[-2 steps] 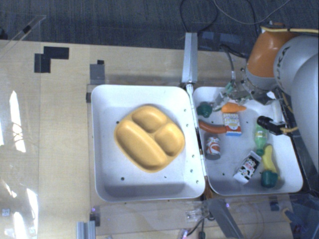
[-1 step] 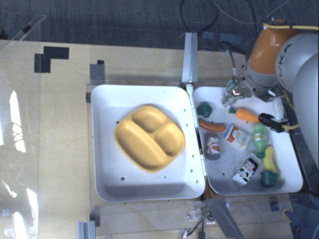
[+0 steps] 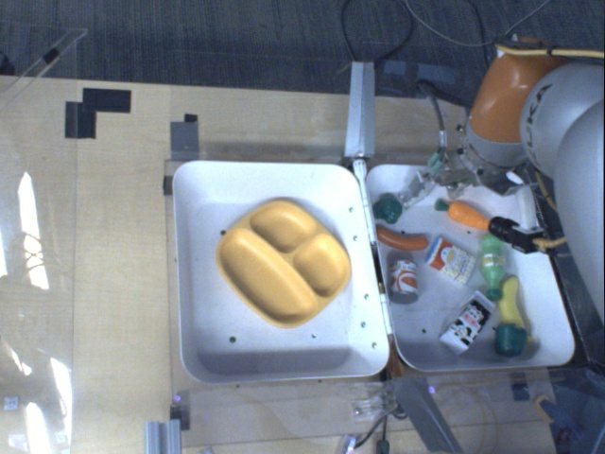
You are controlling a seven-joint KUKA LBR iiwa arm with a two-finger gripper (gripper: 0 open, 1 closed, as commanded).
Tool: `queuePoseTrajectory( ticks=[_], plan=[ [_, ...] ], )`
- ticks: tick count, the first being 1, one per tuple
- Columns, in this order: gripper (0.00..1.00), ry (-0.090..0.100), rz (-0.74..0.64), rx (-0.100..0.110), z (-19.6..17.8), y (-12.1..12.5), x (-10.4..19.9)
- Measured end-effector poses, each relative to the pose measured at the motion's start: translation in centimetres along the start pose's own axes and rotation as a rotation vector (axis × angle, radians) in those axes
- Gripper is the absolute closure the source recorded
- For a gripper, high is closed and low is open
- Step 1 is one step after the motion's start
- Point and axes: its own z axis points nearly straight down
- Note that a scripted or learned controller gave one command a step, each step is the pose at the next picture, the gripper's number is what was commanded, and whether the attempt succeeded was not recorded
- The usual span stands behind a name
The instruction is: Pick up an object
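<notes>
Gripper [image 3: 444, 170]: we see it at the far rim of the right bin, at about 12 o'clock of that bin; its metal parts are small and blurred, so we cannot tell how the fingers stand, and we see no object between them.
Arm [image 3: 558, 112]: grey, with the orange band just above the wrist, it comes in from 2 o'clock of the view.
Right bin [image 3: 558, 343]: white and shallow, it carries all the small objects.
Carrot [image 3: 467, 216]: orange, it lies just below the gripper, at about 5 o'clock from it, near but apart.
Dark green piece [image 3: 388, 207]: at 8 o'clock from the gripper, close to the left wall of this bin.
Sausage [image 3: 402, 240]: red-brown, it lies just under the dark green piece.
Small can [image 3: 404, 278]: at 6 o'clock from the sausage, beside the left wall.
Red and white packet [image 3: 450, 260]: near the middle of the bin, just right of the can.
Light green object [image 3: 492, 258]: at 3 o'clock from the packet.
Yellow object [image 3: 511, 299]: below the light green one.
Teal object [image 3: 510, 339]: touching the lower end of the yellow one.
Black and white carton [image 3: 468, 323]: tilted, at 9 o'clock from the teal object.
Left bin [image 3: 198, 253]: it holds a yellow divided tray [image 3: 284, 261] in its middle.
</notes>
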Motion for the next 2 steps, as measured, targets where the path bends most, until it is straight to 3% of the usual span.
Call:
queuePoseTrajectory(
  ticks=[1,2],
  plan=[
    [0.00,0.012,-0.213,0.022,2.0,-1.2,-1.3],
    [0.00,0.008,-0.142,0.012,1.5,-4.9,-7.4]
  ],
)
